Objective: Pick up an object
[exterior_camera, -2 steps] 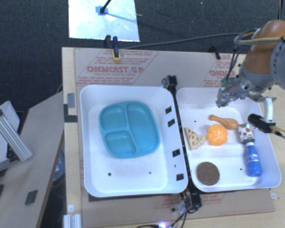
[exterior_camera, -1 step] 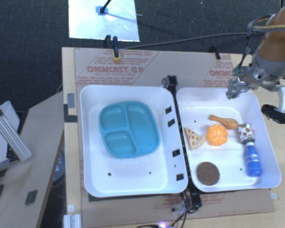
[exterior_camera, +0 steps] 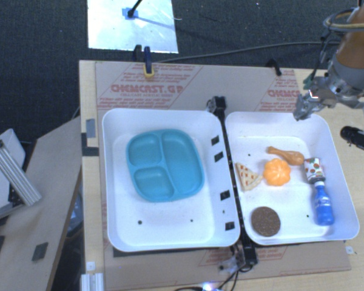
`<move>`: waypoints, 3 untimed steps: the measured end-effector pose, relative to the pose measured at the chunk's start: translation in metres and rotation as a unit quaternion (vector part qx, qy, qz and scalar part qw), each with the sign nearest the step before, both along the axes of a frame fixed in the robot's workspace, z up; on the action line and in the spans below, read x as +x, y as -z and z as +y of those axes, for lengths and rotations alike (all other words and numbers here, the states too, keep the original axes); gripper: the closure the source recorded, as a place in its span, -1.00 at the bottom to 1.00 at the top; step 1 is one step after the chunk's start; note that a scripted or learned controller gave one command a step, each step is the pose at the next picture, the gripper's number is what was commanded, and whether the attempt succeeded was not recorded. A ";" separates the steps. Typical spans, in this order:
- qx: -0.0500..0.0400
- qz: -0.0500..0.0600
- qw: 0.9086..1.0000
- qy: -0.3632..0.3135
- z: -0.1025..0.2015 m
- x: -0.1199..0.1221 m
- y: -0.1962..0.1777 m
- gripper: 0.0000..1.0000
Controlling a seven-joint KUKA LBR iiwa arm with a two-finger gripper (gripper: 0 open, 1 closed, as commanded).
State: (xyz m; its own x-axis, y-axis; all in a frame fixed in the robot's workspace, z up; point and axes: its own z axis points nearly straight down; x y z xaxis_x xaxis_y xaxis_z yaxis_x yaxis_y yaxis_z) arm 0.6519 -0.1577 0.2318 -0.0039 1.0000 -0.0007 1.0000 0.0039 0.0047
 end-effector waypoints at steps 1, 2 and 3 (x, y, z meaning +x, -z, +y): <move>0.001 0.001 1.000 -0.002 0.052 -0.010 -0.010 1.00; 0.001 0.002 1.000 -0.002 0.102 -0.019 -0.017 1.00; 0.001 0.002 1.000 -0.003 0.156 -0.036 -0.020 1.00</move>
State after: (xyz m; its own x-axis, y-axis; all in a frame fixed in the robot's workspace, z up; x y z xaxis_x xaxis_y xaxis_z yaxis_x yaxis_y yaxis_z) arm 0.6154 -0.0016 0.2516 -0.0095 1.0000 0.0017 1.0000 0.0095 0.0001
